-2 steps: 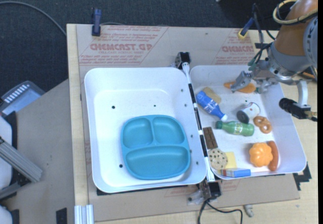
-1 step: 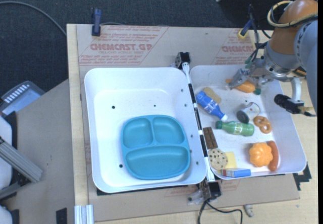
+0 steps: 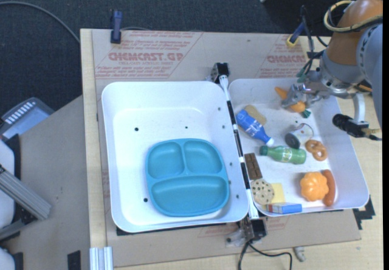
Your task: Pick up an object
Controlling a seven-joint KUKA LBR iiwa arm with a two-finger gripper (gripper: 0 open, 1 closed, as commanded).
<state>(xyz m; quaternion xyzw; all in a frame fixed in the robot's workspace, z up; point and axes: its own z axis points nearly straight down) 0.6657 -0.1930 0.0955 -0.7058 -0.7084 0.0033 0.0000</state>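
Near the frame's bottom, in the right bin [image 3: 358, 193], lie a cracker [image 3: 262, 190], a cheese slice [image 3: 278, 192] and a blue-ended stick [image 3: 284, 208]. Just above, an orange pumpkin [image 3: 313, 185] touches a sausage [image 3: 330, 187] standing upright in the frame. The green bottle [image 3: 284, 154] lies left-right, cap left; the blue bottle [image 3: 252, 127] slants, cap lower right. The left bin [image 3: 115, 141] holds a blue tray [image 3: 186, 176]. Farthest, upper right, the pincer [image 3: 299, 97] hangs over a small orange thing [image 3: 294, 104], partly hidden; I cannot tell its grip.

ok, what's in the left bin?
Left bin holds one blue tray with three compartments, nothing visible in them. Whatever lies under the tray is covered.
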